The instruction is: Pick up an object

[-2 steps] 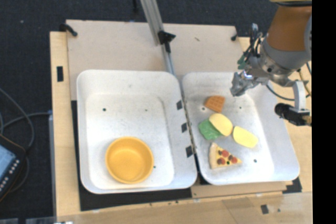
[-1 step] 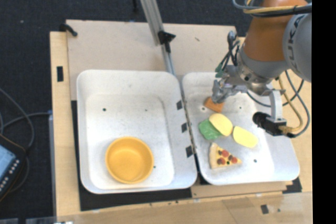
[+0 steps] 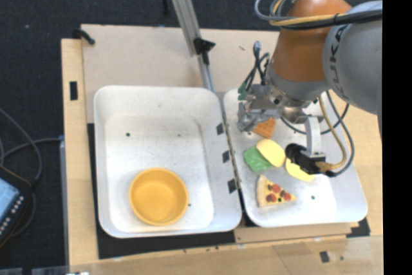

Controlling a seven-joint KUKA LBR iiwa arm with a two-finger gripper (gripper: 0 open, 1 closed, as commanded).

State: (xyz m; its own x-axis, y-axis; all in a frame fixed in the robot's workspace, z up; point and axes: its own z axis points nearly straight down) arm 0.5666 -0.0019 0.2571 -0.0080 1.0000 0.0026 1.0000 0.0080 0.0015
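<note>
gripper [image 3: 248, 120] low in right bin [image 3: 347, 203], you can't tell its finger state | orange piece [image 3: 264, 128] just beside it, green-yellow toy [image 3: 265, 156] and pizza slice [image 3: 275, 192] near | risk: your grab could slip off or nudge neighbours

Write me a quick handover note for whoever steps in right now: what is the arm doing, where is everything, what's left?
End effector: low over the right bin's far left corner; nothing seen held.
Right bin: orange piece beside the end effector, yellow-green piece on a green one, yellow piece, pizza slice nearest the front.
Left bin: yellow bowl.
Done: nothing lifted.
Left: grasp and raise one object.
</note>
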